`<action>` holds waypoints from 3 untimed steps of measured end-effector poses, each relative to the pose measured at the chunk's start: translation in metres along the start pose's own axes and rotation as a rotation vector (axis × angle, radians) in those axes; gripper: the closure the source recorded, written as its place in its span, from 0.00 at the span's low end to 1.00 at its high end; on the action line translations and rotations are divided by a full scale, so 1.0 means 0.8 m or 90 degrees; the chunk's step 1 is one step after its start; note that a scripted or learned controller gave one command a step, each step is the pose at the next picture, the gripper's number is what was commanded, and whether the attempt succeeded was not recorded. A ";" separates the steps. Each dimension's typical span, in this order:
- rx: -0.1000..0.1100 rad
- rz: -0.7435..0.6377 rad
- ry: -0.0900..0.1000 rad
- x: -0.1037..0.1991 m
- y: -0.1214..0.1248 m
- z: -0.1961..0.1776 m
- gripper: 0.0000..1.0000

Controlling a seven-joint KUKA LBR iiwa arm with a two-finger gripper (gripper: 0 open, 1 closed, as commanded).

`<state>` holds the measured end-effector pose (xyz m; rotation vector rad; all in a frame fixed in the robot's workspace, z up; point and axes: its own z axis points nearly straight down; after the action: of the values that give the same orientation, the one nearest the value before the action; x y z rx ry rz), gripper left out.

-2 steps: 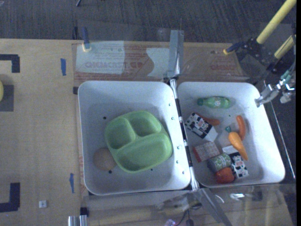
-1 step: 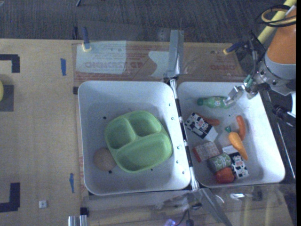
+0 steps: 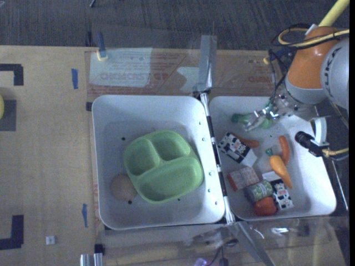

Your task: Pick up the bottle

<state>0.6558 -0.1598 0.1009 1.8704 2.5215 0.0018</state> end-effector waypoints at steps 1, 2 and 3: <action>0.000 -0.001 -0.001 -0.001 0.000 -0.014 1.00; 0.003 -0.032 0.000 -0.081 -0.011 -0.019 1.00; -0.002 -0.108 -0.003 -0.068 -0.049 0.015 1.00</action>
<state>0.6339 -0.2233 0.0885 1.6470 2.6663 0.0023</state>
